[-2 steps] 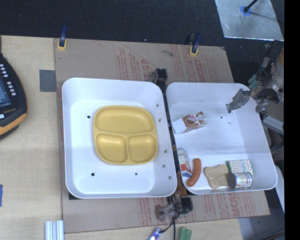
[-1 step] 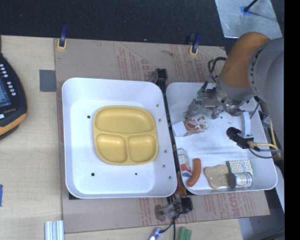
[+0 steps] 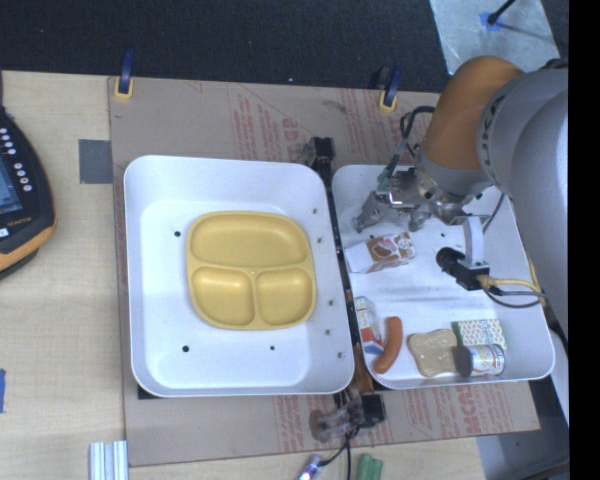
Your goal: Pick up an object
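My gripper (image 3: 388, 216) hangs over the far left part of the right bin (image 3: 520, 268), its fingers spread apart with nothing between them. Just in front of it a white packet with red-brown print (image 3: 384, 252) lies flat on the bin floor. Along the bin's near edge lie an orange sausage (image 3: 388, 344), a slice of toast (image 3: 431, 352), a small silver can (image 3: 482, 360) and a green-dotted pad (image 3: 479, 331). A thin white tube (image 3: 364, 320) rests against the left wall.
The left bin (image 3: 160, 358) holds a yellow divided plate (image 3: 251, 268). A teach pendant (image 3: 5, 193) lies on the bench at far left. The grey arm with its orange band (image 3: 470, 108) covers the right bin's far right corner.
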You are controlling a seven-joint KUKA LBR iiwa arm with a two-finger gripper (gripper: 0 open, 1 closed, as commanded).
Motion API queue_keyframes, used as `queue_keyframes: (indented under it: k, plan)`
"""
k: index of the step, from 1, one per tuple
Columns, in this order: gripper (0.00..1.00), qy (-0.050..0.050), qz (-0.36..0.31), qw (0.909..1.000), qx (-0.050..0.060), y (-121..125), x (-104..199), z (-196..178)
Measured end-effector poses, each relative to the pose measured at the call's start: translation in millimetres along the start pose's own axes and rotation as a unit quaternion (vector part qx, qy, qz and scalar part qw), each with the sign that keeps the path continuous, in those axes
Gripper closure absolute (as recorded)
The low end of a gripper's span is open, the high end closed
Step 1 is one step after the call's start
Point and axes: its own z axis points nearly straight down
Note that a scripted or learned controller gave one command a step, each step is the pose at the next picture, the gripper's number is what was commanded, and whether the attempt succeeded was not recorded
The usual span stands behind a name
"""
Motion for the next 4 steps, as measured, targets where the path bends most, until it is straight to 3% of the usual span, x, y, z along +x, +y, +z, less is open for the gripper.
queue_keyframes:
  k: [1,2,3,4]
  plan:
    - [0.0,0.0,0.001,1.0,0.001,-35.0,-16.2,0.3]
    - [1.0,0.0,0.0,1.0,0.002,-35.1,-17.0,-9.9]
    - [0.0,-0.001,0.0,1.0,0.002,-35.2,-17.1,-9.7]
    - [0.0,0.0,0.001,1.0,0.001,-69.9,-10.2,-0.9]
